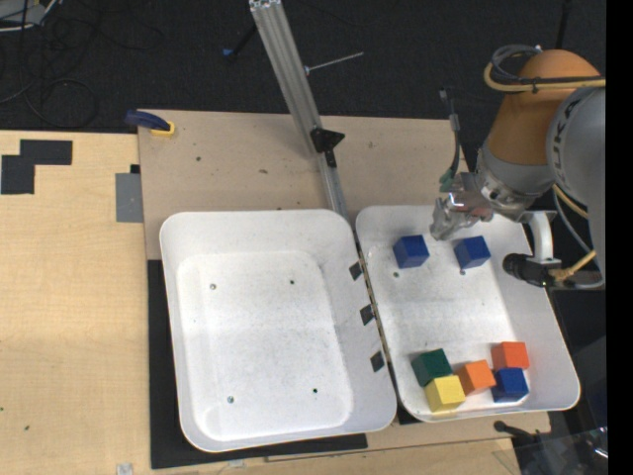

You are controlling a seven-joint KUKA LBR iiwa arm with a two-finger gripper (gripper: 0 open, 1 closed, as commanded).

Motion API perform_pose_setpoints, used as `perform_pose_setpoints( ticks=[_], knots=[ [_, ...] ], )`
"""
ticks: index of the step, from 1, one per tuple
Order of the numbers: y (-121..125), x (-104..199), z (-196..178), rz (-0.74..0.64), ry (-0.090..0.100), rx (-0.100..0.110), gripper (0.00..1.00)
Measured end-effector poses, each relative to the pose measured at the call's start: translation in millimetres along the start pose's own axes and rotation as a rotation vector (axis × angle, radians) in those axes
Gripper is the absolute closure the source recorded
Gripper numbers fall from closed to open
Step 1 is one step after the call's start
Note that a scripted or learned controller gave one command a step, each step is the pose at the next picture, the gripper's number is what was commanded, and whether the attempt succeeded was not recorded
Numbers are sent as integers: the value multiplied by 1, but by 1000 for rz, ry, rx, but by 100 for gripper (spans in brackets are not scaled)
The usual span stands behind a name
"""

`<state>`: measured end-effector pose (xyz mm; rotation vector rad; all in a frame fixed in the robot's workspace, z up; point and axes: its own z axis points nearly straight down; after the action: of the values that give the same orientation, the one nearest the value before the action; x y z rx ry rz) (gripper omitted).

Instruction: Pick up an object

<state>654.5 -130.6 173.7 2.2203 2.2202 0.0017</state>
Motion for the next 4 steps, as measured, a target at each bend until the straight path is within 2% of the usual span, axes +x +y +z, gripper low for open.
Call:
perform_pose_setpoints(
  ticks=[1, 3, 4],
  knots=[
    [0, -2, -33, 1, 0, 0, 100],
    [-66, 90, -46, -3, 3, 8, 100],
    [-94, 140, -41, -4, 3, 8, 100]
  ],
)
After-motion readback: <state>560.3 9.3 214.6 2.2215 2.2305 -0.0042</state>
